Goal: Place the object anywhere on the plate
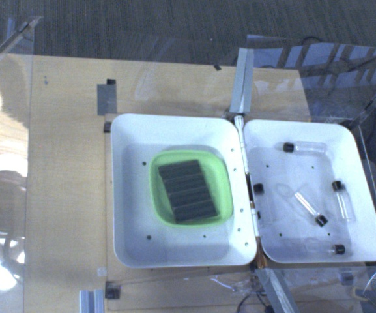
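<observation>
Bench (64, 207): pale wood surface, bearing two shallow white bins side by side, their inner rims touching along a hinged seam. Left bin (128, 240): holds one green plate (158, 175), square with rounded corners, lying flat near the bin's middle. Object (188, 191): one dark grey ridged block, rectangular, with crosswise grooves; it lies flat on the plate, turned slightly askew to the plate's edges, fully within the green rim and covering most of the plate's floor. Right bin (365, 240): holds several clear tubes with black caps, scattered and apart from one another. These are one tube (305, 147) lying along the far wall, one tube (304, 205) lying at a slant near the middle, one tube (343, 204) near the right wall, and one tube (324, 246) near the front wall. One black cap (258, 188) sits by the left wall; its tube is too faint to trace. Metal bar (242, 83): grey, running back from the seam between the bins. Small grey bracket (107, 98): on the bench behind the left bin's far left corner. Floor (142, 12): dark carpet beyond the bench. Gripper: whether apart, together or clamped on anything cannot be told.
</observation>
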Available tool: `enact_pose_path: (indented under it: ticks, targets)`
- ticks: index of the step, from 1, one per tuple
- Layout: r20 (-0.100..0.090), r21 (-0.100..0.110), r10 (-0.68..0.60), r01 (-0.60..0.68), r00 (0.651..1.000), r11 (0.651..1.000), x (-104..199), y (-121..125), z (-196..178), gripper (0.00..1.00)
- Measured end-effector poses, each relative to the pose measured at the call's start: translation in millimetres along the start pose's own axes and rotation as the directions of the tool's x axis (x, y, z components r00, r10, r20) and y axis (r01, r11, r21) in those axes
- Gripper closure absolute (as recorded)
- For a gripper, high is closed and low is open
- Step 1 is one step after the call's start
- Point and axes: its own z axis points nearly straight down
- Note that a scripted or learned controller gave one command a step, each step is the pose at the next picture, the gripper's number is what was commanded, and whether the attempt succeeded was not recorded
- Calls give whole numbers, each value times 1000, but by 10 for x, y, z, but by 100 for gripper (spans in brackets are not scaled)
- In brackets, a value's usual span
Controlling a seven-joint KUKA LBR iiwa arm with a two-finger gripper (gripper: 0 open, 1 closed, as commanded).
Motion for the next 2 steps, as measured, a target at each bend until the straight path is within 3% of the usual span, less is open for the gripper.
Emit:
enact_pose_path:
  ticks: [2]
  targets:
    - [0,3,234,-234,972,972,-11,59,-59,0]
